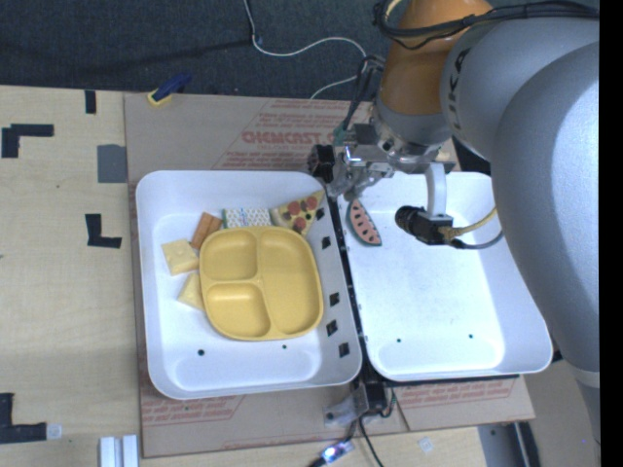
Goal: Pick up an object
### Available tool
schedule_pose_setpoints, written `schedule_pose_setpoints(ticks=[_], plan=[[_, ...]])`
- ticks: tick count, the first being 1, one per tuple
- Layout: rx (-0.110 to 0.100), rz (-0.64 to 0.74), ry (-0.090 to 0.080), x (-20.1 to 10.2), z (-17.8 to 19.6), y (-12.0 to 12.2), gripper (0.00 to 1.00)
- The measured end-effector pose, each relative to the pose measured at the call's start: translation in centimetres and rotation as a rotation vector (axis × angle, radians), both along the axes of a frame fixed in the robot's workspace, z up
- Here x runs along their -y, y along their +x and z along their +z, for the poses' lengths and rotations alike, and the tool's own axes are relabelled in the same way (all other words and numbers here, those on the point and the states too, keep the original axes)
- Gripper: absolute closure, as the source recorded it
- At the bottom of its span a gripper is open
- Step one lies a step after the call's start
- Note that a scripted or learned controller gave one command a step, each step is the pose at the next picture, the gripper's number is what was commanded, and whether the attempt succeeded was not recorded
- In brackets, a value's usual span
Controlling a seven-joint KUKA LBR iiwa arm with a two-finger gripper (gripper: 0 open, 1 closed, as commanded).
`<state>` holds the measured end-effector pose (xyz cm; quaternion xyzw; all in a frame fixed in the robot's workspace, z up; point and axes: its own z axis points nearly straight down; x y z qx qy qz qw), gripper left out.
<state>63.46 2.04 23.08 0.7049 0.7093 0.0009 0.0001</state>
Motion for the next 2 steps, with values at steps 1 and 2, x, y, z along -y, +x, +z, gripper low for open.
schedule_pose_setpoints(ticks=[1,2], plan=[[-0.002,-0.003,-0.002,-2.4,-0.7,1.2,1.00],[-0.002,-0.005,-0.002,-3.5,0.1,1.1,1.00]])
